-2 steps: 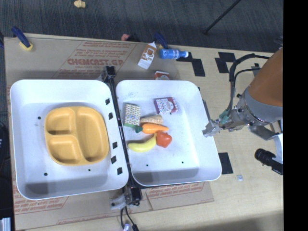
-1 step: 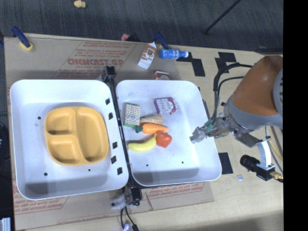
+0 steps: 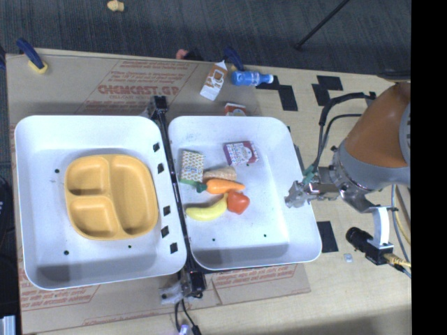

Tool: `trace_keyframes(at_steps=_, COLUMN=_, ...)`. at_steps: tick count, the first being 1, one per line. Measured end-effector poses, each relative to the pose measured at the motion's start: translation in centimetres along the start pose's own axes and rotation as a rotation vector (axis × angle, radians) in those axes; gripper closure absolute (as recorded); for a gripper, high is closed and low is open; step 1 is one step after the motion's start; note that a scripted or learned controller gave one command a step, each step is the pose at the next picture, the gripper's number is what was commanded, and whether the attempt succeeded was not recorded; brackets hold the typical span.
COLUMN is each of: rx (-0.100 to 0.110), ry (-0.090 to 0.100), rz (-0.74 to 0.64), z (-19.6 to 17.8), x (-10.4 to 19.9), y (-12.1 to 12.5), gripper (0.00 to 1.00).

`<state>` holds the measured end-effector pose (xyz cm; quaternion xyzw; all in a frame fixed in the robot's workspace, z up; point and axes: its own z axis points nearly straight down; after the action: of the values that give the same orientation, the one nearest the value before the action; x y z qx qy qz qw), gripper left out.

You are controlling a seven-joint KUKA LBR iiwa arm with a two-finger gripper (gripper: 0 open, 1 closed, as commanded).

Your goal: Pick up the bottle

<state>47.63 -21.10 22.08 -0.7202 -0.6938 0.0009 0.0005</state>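
A small blue bottle (image 3: 246, 79) with a pale cap lies on its side on the cardboard behind the right bin (image 3: 279, 128), outside the bin. My gripper (image 3: 296, 194) hangs over the right rim of that bin, about mid-height in the camera view and well in front of and to the right of the bottle. I see nothing held in it. The grey arm with its orange band (image 3: 380, 138) reaches in from the right.
In the right bin lie a cracker packet (image 3: 192, 165), a purple carton (image 3: 240, 152), a carrot (image 3: 225, 185), a banana (image 3: 207, 211) and a red fruit (image 3: 238, 202). A yellow divided plate (image 3: 112, 194) sits in the left bin. A small packet (image 3: 214, 81) lies beside the bottle.
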Motion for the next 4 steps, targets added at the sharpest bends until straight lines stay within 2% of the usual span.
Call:
trace_keyframes(at_steps=1, rx=0.001, ry=0.002, rz=-0.619, z=1.4, x=2.0, y=0.0, gripper=1.0)
trace_keyframes(at_steps=2, rx=0.0, ry=0.0, rz=-0.379, z=-0.1, x=0.3, y=0.0, gripper=1.0)
trace_keyframes(at_steps=3, rx=0.0, ry=0.0, rz=-0.185, z=-1.1, x=-0.1, y=0.0, gripper=1.0)
trace_keyframes(at_steps=4, rx=0.001, ry=0.0, rz=-0.191, z=-2.2, x=0.0, y=0.1, gripper=1.0)
